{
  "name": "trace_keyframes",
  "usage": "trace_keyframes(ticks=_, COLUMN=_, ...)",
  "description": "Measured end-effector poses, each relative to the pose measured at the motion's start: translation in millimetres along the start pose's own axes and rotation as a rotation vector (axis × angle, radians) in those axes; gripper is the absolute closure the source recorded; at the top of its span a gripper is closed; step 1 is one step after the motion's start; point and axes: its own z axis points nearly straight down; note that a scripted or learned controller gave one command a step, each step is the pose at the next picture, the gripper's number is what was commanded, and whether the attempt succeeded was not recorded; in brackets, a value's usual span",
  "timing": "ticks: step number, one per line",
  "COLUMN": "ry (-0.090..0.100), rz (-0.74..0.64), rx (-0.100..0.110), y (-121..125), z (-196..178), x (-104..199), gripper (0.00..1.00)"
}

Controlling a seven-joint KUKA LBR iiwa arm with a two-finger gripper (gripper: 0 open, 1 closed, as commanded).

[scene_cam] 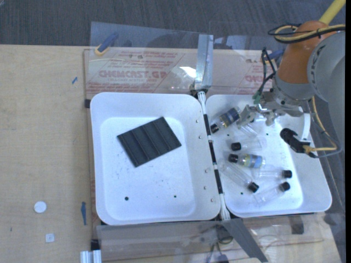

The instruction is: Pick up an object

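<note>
The gripper (pixel 258 114) hangs low over the far part of the right bin (pixel 315 199); whether it is open or closed cannot be told. Just to its left lies a vial (pixel 229 116) with a dark end. Nearer the camera, clear vials with black caps lie scattered on the bin floor, one (pixel 249 160) showing blue and yellow inside. A small black cap (pixel 236 146) lies between these and the gripper. The left bin (pixel 104 158) holds a dark ribbed slab (pixel 149 140), set aslant.
</note>
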Motion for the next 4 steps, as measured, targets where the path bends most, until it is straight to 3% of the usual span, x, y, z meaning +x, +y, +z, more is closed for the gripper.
trace_keyframes(ticks=1, ry=-0.005, rz=-0.009, rx=0.01, y=0, z=24, x=21, gripper=0.0)
trace_keyframes(ticks=2, ry=0.001, rz=-0.023, rx=0.003, y=3, z=14, x=27, gripper=1.0)
trace_keyframes(ticks=3, ry=-0.004, rz=0.017, rx=-0.034, y=11, z=-108, x=62, gripper=1.0)
trace_keyframes(ticks=4, ry=-0.002, rz=0.139, rx=-0.035, y=13, z=-112, x=83, gripper=1.0)
